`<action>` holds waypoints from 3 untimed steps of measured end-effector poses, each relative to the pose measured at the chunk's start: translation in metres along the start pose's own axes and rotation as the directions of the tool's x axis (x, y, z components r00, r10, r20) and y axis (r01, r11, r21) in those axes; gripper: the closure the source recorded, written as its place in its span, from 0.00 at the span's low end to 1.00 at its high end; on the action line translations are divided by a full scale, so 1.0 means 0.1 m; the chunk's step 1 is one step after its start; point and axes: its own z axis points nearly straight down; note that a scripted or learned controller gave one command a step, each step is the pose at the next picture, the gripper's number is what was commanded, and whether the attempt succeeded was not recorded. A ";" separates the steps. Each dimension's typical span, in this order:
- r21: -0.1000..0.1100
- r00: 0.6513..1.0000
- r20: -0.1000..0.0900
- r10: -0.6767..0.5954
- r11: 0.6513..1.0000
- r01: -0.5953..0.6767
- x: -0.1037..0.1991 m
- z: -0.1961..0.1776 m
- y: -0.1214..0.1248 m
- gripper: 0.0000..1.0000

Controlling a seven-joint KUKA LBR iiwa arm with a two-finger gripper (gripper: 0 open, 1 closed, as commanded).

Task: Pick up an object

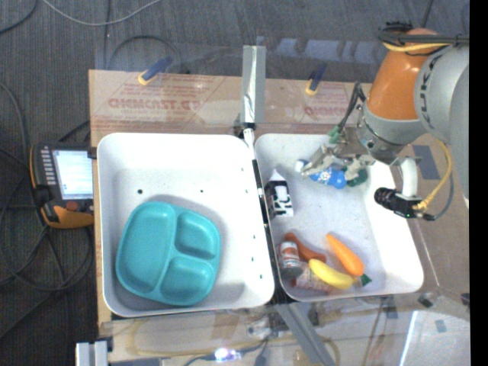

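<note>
Nearest the camera, at the near end of the right bin (389, 277), lies a small heap of toy food: a banana (332, 274), a carrot (345, 255) just behind it, and a reddish-brown bottle-like thing (290, 255) touching the banana's left end. Farther back, against the right bin's left wall, a small black and white carton (279, 197) stands apart from the heap. In the far part of the same bin, a cluster of small blue, white and green pieces (329, 175) sits directly under the arm's wrist; what they are cannot be made out.

The left bin (122, 155), just beside the right bin, holds a teal divided tray (169, 252) in its near half.

The gripper (341, 157) hangs over the far part of the right bin, right at that blue and green cluster. Whether it is spread or closed cannot be told, and nothing can be seen held in it; the pieces look to rest on the bin floor.

By the look of it, the step in hand is the reach and descent onto a target in the far part of the right bin, with no lift yet. The next move would call for closing squarely around one piece, then rising straight up clear of the bin's far wall, since the cluster is small and crowded
</note>
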 end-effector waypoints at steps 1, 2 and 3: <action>-0.003 0.992 0.006 -0.128 0.992 0.128 -0.73 0.53 0.23 0.00; 0.008 0.977 0.011 -0.211 0.977 0.211 -0.74 0.69 0.51 0.00; 0.002 0.966 0.001 -0.257 0.966 0.257 -0.73 0.93 0.58 0.00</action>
